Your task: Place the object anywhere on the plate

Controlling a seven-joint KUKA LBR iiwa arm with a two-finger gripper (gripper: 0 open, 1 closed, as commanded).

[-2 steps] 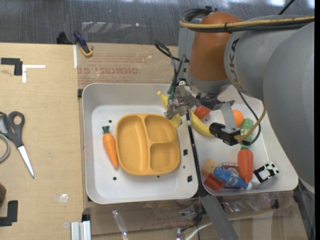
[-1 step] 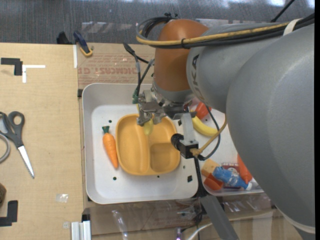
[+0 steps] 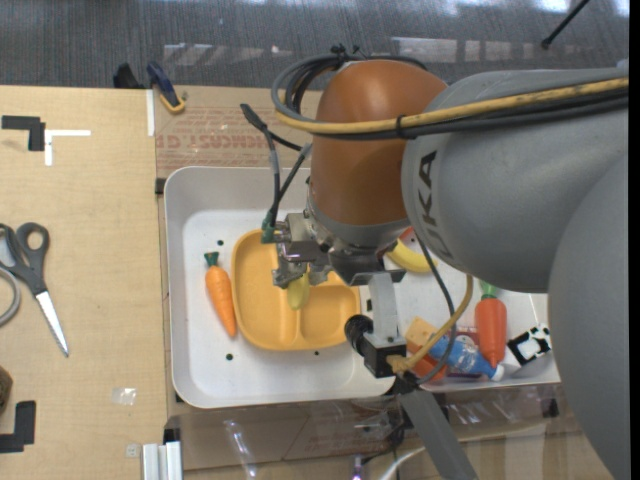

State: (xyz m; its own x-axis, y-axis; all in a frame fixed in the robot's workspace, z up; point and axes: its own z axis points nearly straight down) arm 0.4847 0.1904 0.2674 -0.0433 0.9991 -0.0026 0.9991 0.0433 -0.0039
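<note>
Inside white bin (image 3: 190,298), yellow plate (image 3: 262,313), carrot (image 3: 220,296) beside it

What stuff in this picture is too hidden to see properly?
- Gripper, camera view: the arm's orange band and wrist sit above it, so what it grips, if anything, cannot be told.
- Yellow plate: its right part is covered by the wrist.
- Yellow banana-like thing: mostly behind the arm.
- Toys beside the second carrot: cables cross them, too jumbled to name.
- Carrot by the plate is in plain sight.
</note>
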